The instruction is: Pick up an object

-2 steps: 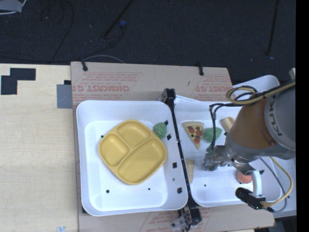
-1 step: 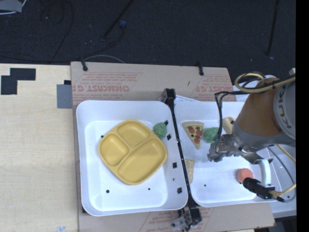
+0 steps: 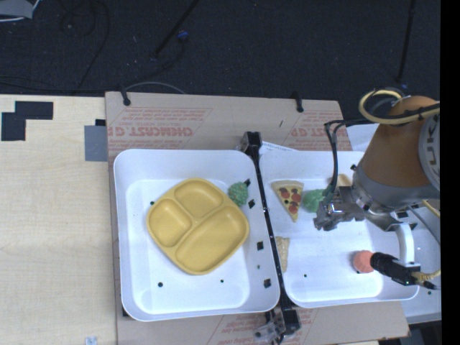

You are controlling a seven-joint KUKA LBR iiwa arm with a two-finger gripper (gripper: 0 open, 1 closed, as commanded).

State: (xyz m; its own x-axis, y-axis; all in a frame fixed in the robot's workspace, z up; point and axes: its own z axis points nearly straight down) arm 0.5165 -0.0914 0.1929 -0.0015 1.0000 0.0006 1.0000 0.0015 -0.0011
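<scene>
Where jaws (image 3: 325, 218) hover, pizza slice (image 3: 290, 198) lies

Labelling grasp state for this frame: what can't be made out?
Camera view:
- gripper: too small and blurred to tell its state or contact.
- green object by the pizza slice: partly hidden by the gripper.
- tan item in the right bin: hidden by the divider.
</scene>
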